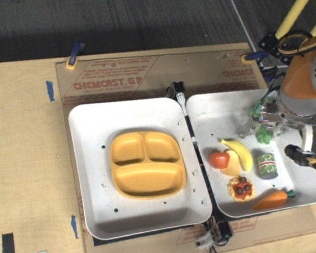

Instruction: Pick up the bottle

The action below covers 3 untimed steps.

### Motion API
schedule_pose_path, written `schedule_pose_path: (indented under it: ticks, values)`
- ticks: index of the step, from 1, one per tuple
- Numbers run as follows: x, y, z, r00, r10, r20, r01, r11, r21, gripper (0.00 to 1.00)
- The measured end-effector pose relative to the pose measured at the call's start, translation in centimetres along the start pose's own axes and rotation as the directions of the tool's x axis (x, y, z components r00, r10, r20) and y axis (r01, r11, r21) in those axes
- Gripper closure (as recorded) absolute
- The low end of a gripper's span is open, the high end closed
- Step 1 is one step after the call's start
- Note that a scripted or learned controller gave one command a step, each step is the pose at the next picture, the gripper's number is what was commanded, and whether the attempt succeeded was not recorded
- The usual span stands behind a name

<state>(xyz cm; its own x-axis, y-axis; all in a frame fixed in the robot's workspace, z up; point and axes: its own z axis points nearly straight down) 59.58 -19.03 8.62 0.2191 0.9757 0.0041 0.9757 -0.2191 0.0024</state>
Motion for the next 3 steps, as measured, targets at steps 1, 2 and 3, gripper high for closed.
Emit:
schedule_pose_path:
  ticks: [1, 2, 3]
  values:
    - [-0.3, 0.0, -1.1, 1.000, 0.000, 0.006, 0.000, 1.000, -0.002, 1.00]
    - [5.1, 1.0, -13.8, 0.919, 0.393, 0.005, -0.393, 0.919, 0.000, 1.00]
    - [1.8, -0.3, -0.3, 0.980, 0.201, 0.004, -0.201, 0.980, 0.001, 1.00]
